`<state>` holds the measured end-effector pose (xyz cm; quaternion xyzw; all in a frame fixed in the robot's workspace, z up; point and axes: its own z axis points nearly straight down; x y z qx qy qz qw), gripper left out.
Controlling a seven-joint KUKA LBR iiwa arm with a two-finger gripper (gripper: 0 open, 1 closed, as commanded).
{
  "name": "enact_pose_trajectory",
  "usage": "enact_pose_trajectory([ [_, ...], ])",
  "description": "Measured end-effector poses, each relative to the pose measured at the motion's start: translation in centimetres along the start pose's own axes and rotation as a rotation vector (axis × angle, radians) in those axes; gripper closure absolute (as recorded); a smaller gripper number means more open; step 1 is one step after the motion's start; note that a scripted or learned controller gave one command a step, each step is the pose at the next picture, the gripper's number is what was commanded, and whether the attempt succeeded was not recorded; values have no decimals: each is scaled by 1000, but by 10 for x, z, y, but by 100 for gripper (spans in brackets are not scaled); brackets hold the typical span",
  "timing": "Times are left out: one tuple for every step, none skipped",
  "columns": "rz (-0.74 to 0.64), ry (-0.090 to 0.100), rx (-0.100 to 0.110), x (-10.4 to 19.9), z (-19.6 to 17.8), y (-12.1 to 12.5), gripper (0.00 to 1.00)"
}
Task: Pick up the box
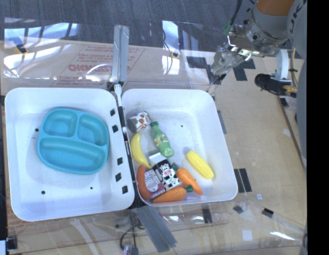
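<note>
Nearest the camera, in the front corner of the right bin (224,158): two carrots (169,194) lying across each other. Just behind and touching them, the box (167,173), small, printed black and white, tilted, pressed against a reddish packet (151,180) beside it. Looks light and fairly stiff, probably thin card or hollow plastic; likely dents under a hard squeeze and slips on its glossy faces. Calls for a grip from above across the two flat sides, with little free room among the neighbours.

Farther back: a corn cob (199,164) lying apart, a banana (137,149) by the dividing wall, a green bottle (160,139), then a small carton (139,121). Off in the left bin (18,158), a blue divided plate (74,141).

Farthest, beyond the right bin's far corner and well apart from the box, hangs the gripper (222,62), blurred, with nothing seen in it; how wide it stands, cannot tell.
</note>
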<state>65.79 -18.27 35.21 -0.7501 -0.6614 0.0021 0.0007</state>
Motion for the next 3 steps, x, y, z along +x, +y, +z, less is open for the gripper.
enact_pose_trajectory([
  [206,2,2,-14,20,1,100],
  [196,1,4,-11,10,2,100],
  [237,2,1,-13,91,-1,100],
])
